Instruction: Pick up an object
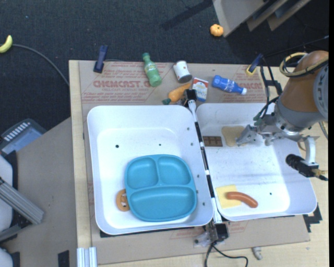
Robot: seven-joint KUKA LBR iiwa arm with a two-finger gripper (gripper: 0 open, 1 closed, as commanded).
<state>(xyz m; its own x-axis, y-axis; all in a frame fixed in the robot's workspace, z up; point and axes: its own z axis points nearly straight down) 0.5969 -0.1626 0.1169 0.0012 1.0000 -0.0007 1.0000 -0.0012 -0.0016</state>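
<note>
Pincer (249, 136) hangs low over the far end of the right bin (297, 206), above a tan card (229, 134); whether it is apart or together I cannot tell. Likeliest target is the sausage (241, 198), lying on a yellow slice (225, 196) near the bin's front wall, long axis left to right, with open floor between.

A tan tabletop (130, 78) printed with red lettering stands on dark carpet floor (42, 31). A thin cable (49, 60) curves over the carpet, and pale boards (261, 13) lean at the far edge.
</note>
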